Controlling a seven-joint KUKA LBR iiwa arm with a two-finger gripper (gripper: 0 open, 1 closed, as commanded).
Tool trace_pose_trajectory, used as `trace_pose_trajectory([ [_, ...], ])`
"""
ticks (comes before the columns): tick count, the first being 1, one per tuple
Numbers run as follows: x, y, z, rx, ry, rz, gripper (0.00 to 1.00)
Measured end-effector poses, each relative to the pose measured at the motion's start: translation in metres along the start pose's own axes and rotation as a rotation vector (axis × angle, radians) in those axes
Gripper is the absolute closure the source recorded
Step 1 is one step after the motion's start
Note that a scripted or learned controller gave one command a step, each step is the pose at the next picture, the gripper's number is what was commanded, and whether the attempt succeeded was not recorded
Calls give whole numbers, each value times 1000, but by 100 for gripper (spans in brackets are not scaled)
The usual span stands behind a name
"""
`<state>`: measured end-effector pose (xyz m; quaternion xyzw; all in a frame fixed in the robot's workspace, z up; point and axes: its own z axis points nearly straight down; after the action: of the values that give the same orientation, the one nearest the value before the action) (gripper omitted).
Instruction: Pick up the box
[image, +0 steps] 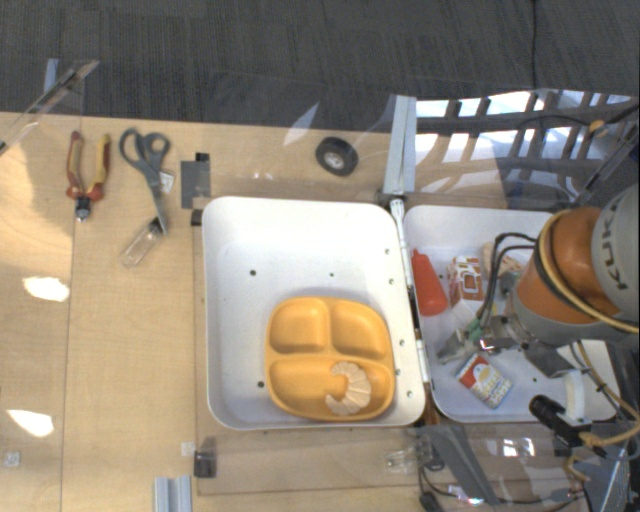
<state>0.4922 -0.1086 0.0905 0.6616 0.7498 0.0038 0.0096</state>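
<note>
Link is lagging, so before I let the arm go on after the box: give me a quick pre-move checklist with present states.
1. Box located, near the front of the right bin: ok.
2. Box free of the gripper: ok, it lies just beside it.
3. Finger opening: cannot tell.
4. Box top uncovered: ok.
5. Space round the box: not ok, a grey item lies close by.
6. Orange piece well apart from the box: ok.

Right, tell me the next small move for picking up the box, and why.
Probably shift the gripper slightly toward the bin's near edge and lower it: the small white-and-orange cardboard box lies flat in the right white bin, just beside the gripper, not between its fingers.
</note>
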Motion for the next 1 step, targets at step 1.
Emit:
trace_pose_trajectory([
  [1,0,1,0,-2,2,37,0],
])
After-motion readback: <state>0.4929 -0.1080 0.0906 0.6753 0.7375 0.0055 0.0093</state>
